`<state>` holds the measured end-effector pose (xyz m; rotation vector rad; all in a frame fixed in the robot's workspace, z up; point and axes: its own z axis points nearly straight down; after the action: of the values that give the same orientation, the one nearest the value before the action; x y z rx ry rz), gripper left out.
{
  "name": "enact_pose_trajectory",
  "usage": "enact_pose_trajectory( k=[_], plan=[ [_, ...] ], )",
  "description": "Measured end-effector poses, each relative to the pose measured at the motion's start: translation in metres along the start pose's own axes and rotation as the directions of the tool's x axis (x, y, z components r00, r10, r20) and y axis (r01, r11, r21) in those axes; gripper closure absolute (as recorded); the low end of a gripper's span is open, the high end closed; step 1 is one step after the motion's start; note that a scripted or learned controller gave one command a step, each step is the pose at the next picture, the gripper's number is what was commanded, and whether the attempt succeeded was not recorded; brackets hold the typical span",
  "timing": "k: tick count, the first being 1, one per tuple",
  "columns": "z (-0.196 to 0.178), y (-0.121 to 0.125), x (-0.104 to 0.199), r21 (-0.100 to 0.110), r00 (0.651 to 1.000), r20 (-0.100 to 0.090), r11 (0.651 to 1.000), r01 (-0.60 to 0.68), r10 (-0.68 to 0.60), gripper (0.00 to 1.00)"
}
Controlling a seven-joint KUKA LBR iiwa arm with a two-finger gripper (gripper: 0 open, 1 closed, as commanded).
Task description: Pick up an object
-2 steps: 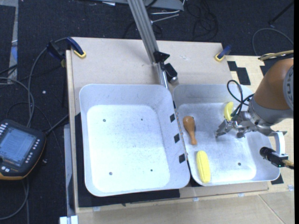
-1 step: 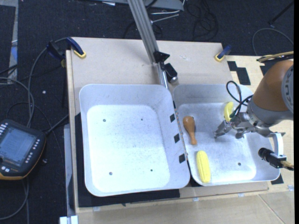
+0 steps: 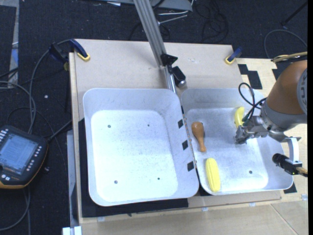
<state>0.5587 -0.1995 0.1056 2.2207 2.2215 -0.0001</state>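
In the right bin (image 3: 254, 177) lie three objects. A brown drumstick-shaped toy (image 3: 198, 134) rests near the bin's left wall. A yellow corn cob (image 3: 212, 174) lies near the front edge. A small yellow banana-like piece (image 3: 238, 116) sits toward the back, partly hidden by the arm's cables. My gripper (image 3: 241, 138) is low over the bin floor, just in front of the yellow piece and to the right of the drumstick. Nothing visibly hangs from it.
The left bin (image 3: 98, 102) adjoins the right one at a raised shared wall (image 3: 185, 136). A slanted metal pole (image 3: 152, 26) stands behind the bins. Yellow clamps (image 3: 83, 56) mark the bench's back corners. A teach pendant (image 3: 17, 155) lies far left.
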Motion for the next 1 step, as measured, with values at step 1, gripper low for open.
enact_pose_trajectory(
  k=[1],
  plan=[
    [-0.0619,0.0008,-0.0042,-0.005,1.000,0.001,1.000,0.000,0.000,1.00]
  ],
)
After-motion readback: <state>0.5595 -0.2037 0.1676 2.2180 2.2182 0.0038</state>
